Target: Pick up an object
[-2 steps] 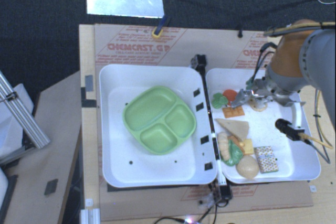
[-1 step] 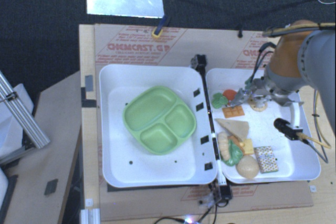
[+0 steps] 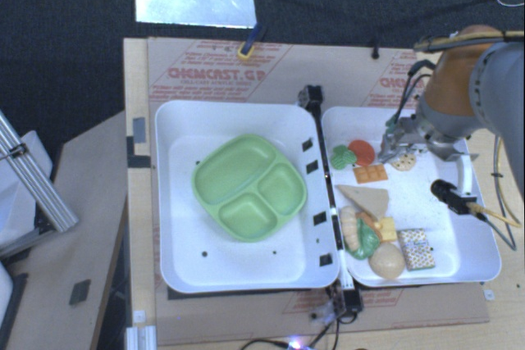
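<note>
I can't make out the gripper's [image 3: 399, 145] fingertips over the right bin [image 3: 476, 254]. The arm [image 3: 484, 86] runs off the right edge, and it partly covers the round cracker [image 3: 404, 163].

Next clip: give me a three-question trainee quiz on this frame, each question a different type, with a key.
1. True or false: the green divided plate lies in the left bin.
2. Multiple choice: the hand is above the A) left bin, B) right bin, C) bare bench.
3. Short answer: what red item lies beside the orange cracker?

Key:
1. True.
2. B; it hovers near the round cookie, at the far end of that bin.
3. The tomato, just beyond the cracker.
</note>
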### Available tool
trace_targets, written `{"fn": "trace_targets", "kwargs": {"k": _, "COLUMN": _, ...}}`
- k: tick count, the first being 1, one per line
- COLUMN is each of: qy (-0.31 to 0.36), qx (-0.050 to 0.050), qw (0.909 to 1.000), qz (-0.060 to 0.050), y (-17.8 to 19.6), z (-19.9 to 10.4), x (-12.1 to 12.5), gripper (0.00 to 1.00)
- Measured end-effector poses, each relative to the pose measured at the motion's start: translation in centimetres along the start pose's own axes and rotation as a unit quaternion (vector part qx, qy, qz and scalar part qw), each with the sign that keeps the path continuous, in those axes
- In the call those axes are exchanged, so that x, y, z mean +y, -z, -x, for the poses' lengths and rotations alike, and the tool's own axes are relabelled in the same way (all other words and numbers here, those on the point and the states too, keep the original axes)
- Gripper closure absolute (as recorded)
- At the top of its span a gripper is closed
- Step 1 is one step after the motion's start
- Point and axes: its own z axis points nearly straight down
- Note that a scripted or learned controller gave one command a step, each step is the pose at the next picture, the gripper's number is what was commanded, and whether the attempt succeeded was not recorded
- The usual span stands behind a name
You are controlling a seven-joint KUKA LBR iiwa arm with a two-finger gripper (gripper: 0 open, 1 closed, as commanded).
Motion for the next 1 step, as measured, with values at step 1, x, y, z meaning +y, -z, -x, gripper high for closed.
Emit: {"fn": "trace_targets", "kwargs": {"k": 1, "qy": 0.001, "qx": 0.002, "qw": 1.0, "qz": -0.006, "y": 4.7, "z": 0.13, "x": 1.05, "gripper": 1.0}}
